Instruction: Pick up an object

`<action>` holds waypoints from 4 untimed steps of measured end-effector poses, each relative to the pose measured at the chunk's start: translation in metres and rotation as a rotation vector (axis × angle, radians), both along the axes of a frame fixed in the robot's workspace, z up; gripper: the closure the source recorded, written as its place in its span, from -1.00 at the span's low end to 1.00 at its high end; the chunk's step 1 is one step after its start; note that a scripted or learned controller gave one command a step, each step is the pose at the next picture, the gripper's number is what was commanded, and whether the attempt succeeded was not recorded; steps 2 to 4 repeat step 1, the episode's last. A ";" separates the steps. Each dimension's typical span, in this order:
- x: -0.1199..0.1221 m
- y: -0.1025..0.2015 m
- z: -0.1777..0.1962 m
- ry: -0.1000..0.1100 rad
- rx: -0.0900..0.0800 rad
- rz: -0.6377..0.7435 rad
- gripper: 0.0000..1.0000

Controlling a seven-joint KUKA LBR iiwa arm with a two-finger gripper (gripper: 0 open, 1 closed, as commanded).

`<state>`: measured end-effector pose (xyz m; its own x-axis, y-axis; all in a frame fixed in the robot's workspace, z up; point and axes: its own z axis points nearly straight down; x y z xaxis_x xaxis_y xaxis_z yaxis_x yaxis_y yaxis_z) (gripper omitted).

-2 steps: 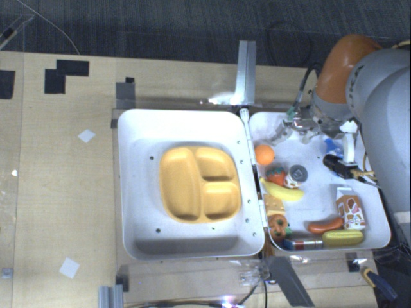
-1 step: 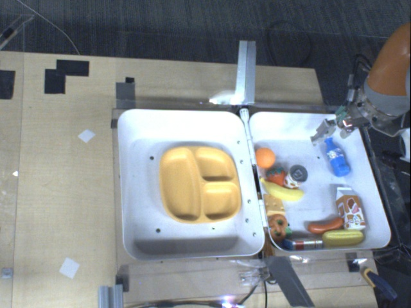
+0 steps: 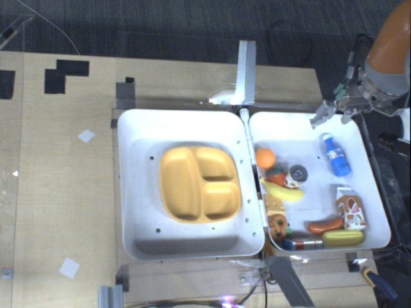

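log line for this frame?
gripper: open, holding nothing, above right bin's far rim | nearest: blue bottle | yellow tray: left bin

Yellow divided tray point(image 3: 198, 183) in left bin point(image 3: 138, 140); blue bottle point(image 3: 336, 155), banana point(image 3: 284, 192), orange point(image 3: 264, 157) in right bin point(image 3: 379, 226).

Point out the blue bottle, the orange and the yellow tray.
blue bottle point(image 3: 336, 156), camera view, on its body.
orange point(image 3: 264, 157), camera view, on its middle.
yellow tray point(image 3: 176, 185), camera view, on its large left compartment.
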<state>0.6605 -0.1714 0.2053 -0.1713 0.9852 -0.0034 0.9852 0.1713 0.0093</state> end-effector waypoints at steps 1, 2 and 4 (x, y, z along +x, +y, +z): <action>-0.018 -0.030 -0.107 0.000 -0.002 0.216 -1.00; -0.018 -0.030 -0.107 0.000 -0.002 0.216 -1.00; -0.018 -0.030 -0.107 0.000 -0.002 0.216 -1.00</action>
